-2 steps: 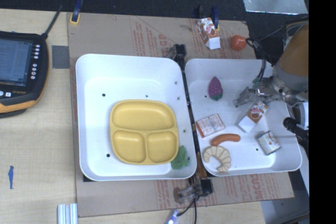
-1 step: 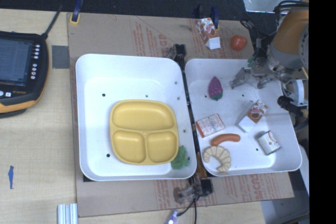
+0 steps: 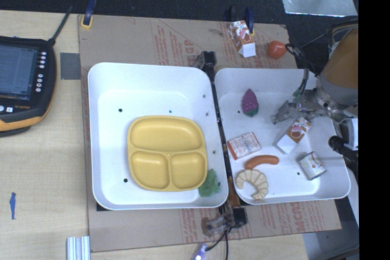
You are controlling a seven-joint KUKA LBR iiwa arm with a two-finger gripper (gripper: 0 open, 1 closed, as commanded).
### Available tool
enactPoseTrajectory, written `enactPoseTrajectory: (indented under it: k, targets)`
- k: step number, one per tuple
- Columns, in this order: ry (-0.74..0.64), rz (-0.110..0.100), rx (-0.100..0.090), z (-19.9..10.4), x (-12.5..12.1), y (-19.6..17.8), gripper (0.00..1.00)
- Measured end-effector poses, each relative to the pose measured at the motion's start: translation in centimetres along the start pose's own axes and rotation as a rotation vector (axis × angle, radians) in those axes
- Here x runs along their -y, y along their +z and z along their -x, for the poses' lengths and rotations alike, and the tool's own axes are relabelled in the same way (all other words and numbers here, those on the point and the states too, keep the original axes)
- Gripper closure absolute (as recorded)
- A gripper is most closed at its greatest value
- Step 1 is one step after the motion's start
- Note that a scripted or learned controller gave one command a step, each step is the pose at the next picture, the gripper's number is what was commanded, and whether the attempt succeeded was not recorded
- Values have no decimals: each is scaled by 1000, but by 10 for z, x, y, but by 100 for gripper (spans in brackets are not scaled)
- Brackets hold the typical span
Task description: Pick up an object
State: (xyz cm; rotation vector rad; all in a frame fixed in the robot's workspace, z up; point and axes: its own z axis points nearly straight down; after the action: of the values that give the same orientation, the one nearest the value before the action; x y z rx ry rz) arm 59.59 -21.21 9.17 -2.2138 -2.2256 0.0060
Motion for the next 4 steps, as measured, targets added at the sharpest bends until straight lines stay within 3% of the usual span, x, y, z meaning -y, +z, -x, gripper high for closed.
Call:
enactPoseTrajectory:
  k: [1,2,3,4]
  targets:
    - [0,0,0,0,46,0,0]
    - [-4,0,2,1,45,-11,100]
    - [-4,0,2,1,45,-11,0]
    - [0,1,-1,-1,84,0,0]
